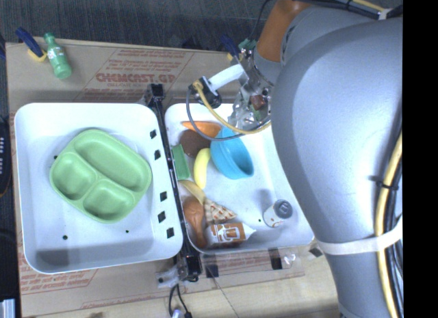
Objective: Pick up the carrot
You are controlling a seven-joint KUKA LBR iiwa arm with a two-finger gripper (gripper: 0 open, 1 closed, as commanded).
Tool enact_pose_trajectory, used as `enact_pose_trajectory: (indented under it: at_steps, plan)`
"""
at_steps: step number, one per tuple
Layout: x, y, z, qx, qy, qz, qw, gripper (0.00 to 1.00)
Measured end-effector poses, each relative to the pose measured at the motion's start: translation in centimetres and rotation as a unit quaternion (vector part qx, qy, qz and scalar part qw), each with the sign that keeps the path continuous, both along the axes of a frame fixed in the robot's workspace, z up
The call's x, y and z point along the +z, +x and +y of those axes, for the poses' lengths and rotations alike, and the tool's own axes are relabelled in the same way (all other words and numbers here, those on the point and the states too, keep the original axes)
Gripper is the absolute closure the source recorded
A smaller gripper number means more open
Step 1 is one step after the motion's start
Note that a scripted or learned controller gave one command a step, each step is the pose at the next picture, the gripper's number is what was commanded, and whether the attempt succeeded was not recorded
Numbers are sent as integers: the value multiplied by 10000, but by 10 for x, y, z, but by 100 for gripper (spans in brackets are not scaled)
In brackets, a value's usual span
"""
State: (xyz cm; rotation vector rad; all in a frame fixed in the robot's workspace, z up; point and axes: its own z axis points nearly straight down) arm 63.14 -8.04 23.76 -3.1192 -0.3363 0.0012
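Observation:
The carrot (201, 130) is an orange wedge lying near the back left corner of the right bin (287, 173), just behind a brown round item (193, 143) and left of the blue bowl (231, 159). My gripper (250, 109) hangs over the back of that bin, to the right of the carrot and a little above it, with a yellow cable looped beneath it. Nothing of the carrot appears lifted; it rests on the bin floor.
The right bin also holds a banana (201, 168), a green bar (180, 163), a bread roll (194, 218), a brown packet (226, 233) and a small grey can (279, 210). The left bin (34, 173) holds a green divided plate (101, 174). A green bottle (59, 58) stands behind it.

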Motion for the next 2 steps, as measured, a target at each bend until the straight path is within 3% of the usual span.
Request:
enact_pose_trajectory:
  at_steps: [1, 2]
  plan:
    - [-138, -10, -8, 796, 16, 94, 9968, 100]
    - [-53, -13, -83, 359, -3, 4, 9994, 100]
